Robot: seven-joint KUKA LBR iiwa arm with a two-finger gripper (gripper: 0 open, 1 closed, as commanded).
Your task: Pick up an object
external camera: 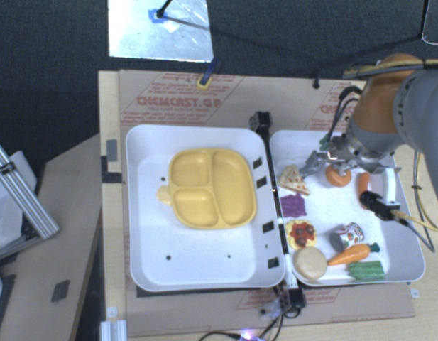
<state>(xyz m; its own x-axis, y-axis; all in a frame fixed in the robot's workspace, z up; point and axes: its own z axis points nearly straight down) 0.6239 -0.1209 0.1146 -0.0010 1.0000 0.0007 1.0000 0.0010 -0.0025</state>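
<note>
Gripper (pixel 331 160) low at the right bin's (pixel 410 261) far edge beside the orange piece (pixel 338 177), finger state unclear, nothing lifted yet.

A yellow divided plate (pixel 208 188) is seen well apart from the gripper (pixel 324 160), toward the view's left, set inside a white bin (pixel 144 212). The bin is carried on a printed cardboard sheet (pixel 176 98). Farther from the gripper, up and left, a shiny metal sheet (pixel 133 27) is laid on dark carpet (pixel 41 48).
</note>
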